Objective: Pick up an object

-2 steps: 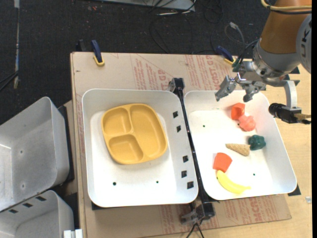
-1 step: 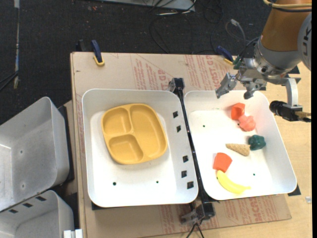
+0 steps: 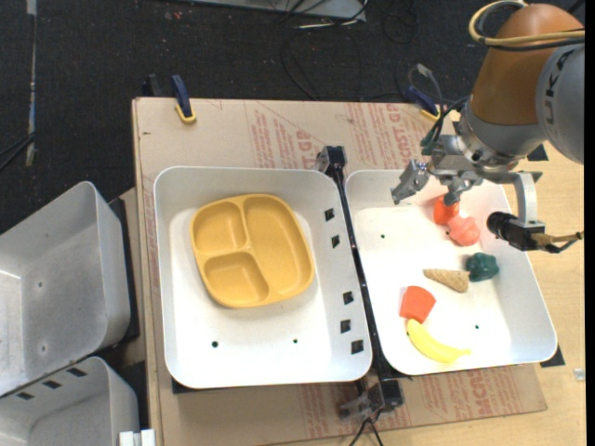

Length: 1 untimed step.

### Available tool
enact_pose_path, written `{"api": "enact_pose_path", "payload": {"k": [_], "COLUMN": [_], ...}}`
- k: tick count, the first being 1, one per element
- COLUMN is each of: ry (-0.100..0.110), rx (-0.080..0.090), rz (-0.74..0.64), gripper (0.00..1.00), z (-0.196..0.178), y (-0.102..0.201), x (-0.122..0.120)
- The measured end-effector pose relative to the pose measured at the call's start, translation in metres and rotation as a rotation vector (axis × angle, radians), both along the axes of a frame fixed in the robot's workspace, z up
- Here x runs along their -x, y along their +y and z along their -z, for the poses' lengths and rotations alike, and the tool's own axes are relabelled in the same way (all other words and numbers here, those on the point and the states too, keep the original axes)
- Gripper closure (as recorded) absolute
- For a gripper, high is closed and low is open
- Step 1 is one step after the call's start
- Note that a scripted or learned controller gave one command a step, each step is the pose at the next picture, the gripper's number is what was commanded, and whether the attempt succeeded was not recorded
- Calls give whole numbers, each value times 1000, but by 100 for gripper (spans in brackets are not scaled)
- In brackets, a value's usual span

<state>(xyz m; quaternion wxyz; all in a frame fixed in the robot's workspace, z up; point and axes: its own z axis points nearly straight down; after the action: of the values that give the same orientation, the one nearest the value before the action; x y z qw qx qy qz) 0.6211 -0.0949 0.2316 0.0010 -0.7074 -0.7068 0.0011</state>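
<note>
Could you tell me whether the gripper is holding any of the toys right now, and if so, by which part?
Nothing is held: the gripper hangs open above the right bin, no toy between its fingers.

Two shallow white plastic bins sit side by side: a left bin (image 3: 177, 277) and a right bin (image 3: 521, 314). One yellow plastic divided tray with three compartments (image 3: 251, 249) lies in the left bin. Six small toy pieces lie in the right bin: one orange piece (image 3: 444, 211), one pink piece (image 3: 464, 231), one dark green piece (image 3: 482, 267), one tan cone-shaped piece (image 3: 447, 280), one red-orange piece (image 3: 417, 303), and one yellow banana (image 3: 435, 343).
</note>
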Motion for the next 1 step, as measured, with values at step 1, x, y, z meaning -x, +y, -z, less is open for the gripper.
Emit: {"api": "enact_pose_path", "payload": {"k": [1], "ry": [2], "rx": [0], "rz": [1], "gripper": [0], "z": [64], "y": [0], "x": [-1]}}
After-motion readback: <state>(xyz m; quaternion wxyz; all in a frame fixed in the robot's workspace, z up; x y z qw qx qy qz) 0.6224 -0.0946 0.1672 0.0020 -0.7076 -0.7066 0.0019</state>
